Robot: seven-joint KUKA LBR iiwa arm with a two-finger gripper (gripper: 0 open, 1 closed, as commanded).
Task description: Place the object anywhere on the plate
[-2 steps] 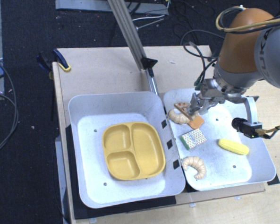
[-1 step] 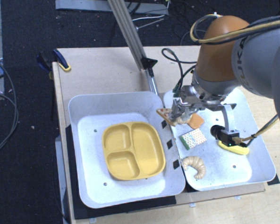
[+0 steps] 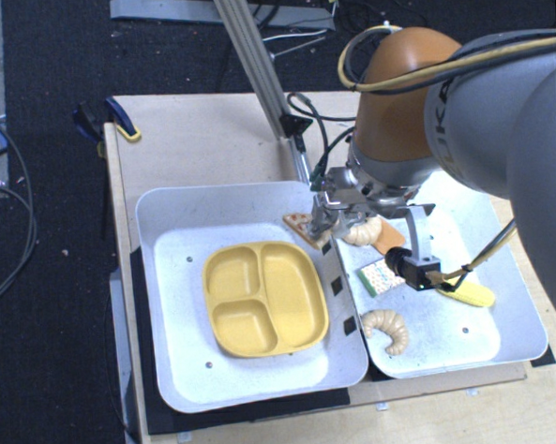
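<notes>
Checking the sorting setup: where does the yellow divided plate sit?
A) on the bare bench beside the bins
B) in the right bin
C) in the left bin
C: the yellow plate lies flat inside the left bin, while the croissant lies in the right bin.

The arm [image 3: 495, 90] is cut off by the right and top edges. Much of the right bin [image 3: 511, 343] is covered by the arm. The gripper [image 3: 326, 213] is too small for its finger gap to be judged. The banana [image 3: 472, 295] is partly hidden behind a black part.
</notes>
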